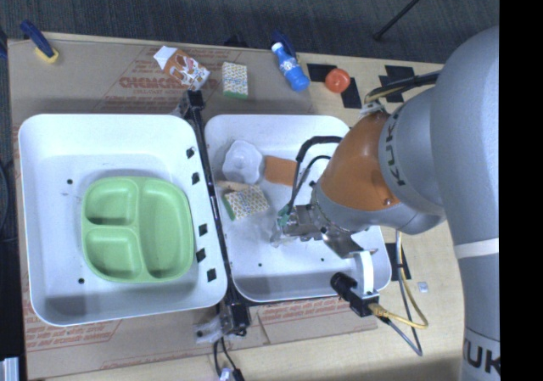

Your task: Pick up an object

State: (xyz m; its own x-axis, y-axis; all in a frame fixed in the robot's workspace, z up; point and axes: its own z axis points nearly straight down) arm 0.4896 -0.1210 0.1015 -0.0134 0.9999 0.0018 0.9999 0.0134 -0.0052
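Orange-banded arm [365, 176] hides the gripper [284, 226] over the right bin [254, 286].

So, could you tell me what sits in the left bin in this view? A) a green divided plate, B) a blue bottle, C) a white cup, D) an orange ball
A: the green divided plate lies flat inside the left bin, while the blue bottle and the orange ball rest on the bench behind the bins and the white cup is in the right bin.
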